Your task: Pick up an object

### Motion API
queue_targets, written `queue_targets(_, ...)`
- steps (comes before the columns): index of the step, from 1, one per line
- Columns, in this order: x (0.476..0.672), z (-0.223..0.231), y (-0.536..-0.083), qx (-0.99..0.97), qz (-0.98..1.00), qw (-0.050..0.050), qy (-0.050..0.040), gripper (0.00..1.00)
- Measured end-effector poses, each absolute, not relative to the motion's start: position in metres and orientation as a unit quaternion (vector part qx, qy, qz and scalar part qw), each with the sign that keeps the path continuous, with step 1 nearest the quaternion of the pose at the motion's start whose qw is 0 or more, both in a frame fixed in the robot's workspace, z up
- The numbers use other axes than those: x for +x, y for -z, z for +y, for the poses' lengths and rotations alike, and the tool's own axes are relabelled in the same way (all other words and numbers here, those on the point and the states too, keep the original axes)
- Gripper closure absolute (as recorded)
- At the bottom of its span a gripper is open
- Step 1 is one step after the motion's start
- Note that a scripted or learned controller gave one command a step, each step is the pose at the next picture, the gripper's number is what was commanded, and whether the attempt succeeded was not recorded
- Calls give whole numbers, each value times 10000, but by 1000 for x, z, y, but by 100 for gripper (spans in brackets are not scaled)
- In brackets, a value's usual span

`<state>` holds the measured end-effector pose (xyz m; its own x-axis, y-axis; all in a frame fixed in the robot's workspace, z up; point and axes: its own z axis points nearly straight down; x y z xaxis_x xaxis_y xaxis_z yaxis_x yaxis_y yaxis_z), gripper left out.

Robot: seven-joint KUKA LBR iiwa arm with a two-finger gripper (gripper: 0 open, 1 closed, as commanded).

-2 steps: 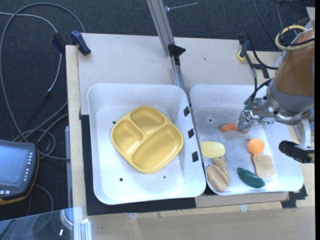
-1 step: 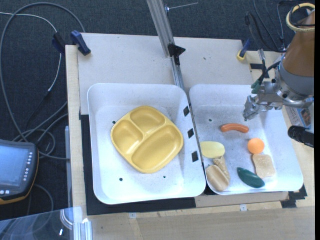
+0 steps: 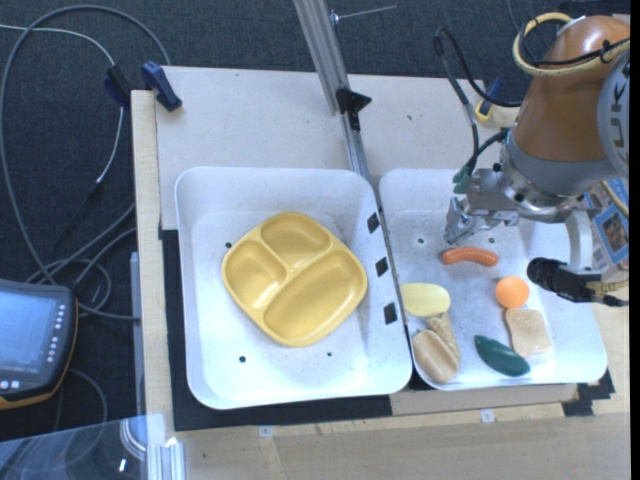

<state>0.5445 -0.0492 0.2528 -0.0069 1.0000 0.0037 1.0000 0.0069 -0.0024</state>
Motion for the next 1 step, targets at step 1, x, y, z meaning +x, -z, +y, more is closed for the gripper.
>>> queue_targets(1,552,1,-257,-7046,-7096,2,14,100)
